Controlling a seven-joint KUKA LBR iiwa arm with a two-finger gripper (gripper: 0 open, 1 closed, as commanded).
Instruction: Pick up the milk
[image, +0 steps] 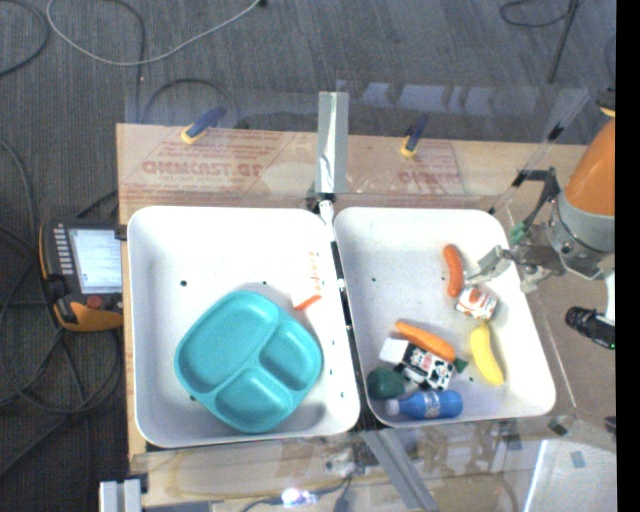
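Note:
The milk (418, 362), a small white carton with black patches, lies on its side at the front of the right bin (400, 240). It is wedged between a carrot (425, 338) and a blue bottle (428, 404). My gripper (494, 263) hangs over the right bin's far right part, beside a red-orange sausage (454, 270) and just above a small white and red container (477, 301). It is well apart from the milk, up and to the right of it. Nothing shows in its grasp.
A banana (487, 356) lies right of the milk and a dark green object (384, 382) lies left of it. The left bin (200, 240) holds a teal divided plate (250, 360) and a small orange piece (308, 299). The grey arm (585, 225) crosses the right rim.

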